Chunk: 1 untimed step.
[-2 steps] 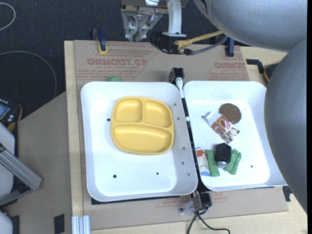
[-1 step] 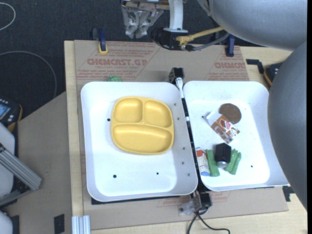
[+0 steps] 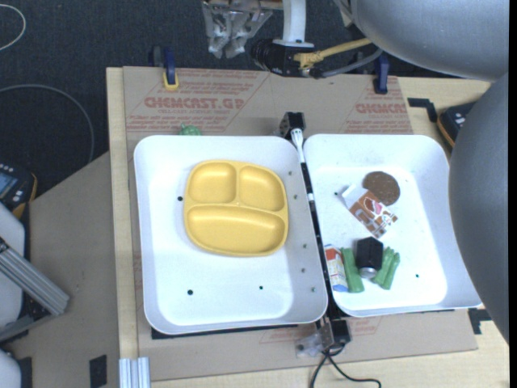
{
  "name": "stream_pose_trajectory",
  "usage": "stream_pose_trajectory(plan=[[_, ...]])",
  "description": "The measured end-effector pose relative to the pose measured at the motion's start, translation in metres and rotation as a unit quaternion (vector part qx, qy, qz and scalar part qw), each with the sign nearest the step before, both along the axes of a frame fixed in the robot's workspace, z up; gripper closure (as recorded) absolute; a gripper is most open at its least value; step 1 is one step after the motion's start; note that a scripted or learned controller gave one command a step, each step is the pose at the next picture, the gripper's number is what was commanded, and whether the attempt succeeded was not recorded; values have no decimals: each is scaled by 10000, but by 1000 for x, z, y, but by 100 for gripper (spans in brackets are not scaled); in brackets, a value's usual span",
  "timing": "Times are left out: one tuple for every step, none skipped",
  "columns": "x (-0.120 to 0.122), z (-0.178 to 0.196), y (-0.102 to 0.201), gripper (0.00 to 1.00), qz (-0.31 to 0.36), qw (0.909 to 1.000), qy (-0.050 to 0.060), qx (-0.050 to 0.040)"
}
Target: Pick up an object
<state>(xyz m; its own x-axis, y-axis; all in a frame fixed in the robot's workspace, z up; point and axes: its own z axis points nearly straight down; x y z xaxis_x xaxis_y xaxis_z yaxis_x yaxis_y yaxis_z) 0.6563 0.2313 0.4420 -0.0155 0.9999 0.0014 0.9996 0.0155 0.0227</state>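
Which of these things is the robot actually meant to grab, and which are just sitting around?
For the job:
- yellow plate
- brown disc
- small packet
- black block
- green pieces
- gripper

Just lying about:
- white bins
- cardboard sheet
- blue clamps

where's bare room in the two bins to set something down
Left bin: a bare strip along the near wall below the yellow divided plate, plus a narrower margin on its left. Right bin: bare floor along the far wall above the brown disc. Crowded: the near left corner, around the green pieces and black block.
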Motion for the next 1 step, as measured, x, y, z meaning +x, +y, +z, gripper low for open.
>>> stream_pose_trajectory(plan=[[0, 11, 1, 100, 9, 10000, -20, 3]])
